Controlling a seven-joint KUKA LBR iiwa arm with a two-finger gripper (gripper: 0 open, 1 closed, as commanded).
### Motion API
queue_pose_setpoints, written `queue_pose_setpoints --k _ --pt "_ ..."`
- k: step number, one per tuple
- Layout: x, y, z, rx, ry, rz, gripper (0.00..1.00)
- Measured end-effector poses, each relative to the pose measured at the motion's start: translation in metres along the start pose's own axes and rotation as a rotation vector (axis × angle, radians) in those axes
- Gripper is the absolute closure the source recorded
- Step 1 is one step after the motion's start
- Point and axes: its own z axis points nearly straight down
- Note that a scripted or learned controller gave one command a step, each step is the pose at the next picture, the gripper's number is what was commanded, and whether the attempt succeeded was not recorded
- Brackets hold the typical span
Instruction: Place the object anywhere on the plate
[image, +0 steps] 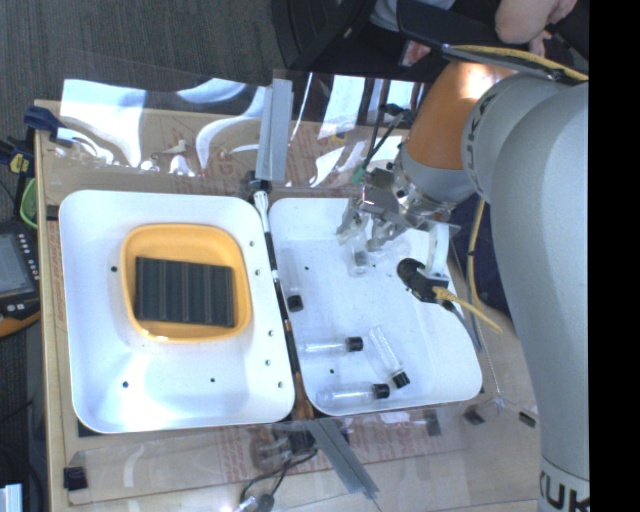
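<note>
- Though several look alike, the task's objects as I see them are 3 clear plastic vials with black caps, all lying on their sides in the lower part of the right bin (455, 375): 1 vial (333, 346) at lower centre with its cap pointing right, 1 vial (386, 352) just right of it lying diagonally with its cap at the lower right end, and 1 vial (355, 396) near the bin's bottom wall, cap to the right.
- A loose black cap (294, 301) sits apart from them near the right bin's left wall, at mid-frame.
- On my screen the left bin (80, 300) holds the plate (185, 283), a yellow-orange rounded rectangle with a dark, ribbed, rectangular inset in its middle; it lies in the upper half of that bin, and all 3 vials are well apart from it, in the other bin.
- From the upper right of the frame the arm (530, 180) reaches in, and the gripper (362, 232) hangs over the upper part of the right bin, well above the vials in the picture.
- Its fingers look slightly spread and I see nothing between them, so I read them as released.
- A dark fitting (413, 272) with a yellow cable hangs just right of the gripper.
</note>
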Motion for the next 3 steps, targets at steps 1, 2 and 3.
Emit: queue_pose_setpoints --k 1,2,3 --pt "0.032 -0.071 0.019 0.002 -0.002 -0.286 1.00" --pt "0.099 -0.068 0.018 -0.001 -0.003 -0.325 1.00" --pt "0.098 -0.067 0.018 -0.002 -0.003 -0.324 0.00"
